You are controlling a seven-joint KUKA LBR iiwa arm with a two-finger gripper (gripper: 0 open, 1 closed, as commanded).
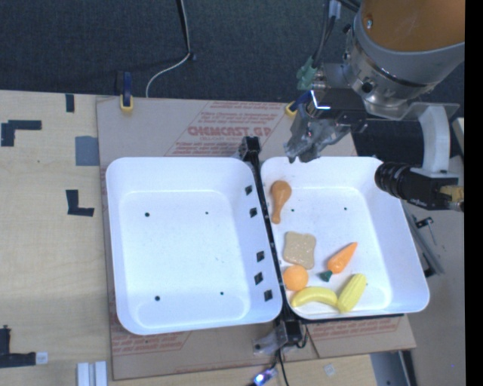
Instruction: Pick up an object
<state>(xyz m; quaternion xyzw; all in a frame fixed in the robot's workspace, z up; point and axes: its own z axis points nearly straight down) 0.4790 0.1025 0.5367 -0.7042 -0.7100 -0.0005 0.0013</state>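
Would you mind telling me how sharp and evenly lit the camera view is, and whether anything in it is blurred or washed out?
In the camera view, the toy foods such as the carrot and banana are crisp; the left bin floor looks bright, nearly washed out, with soft shadow along its walls; the gripper is slightly soft, and the arm's orange band is large and blurred near the lens.

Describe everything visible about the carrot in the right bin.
The carrot is a small toy that looks like plastic: a smooth orange tapered body with a green stub at its lower left end. It lies flat on the floor of the right bin, slanted with its tip toward the upper right. It lies apart from the bread slice on its left; the corn cob lies just below it. Nothing grips it.
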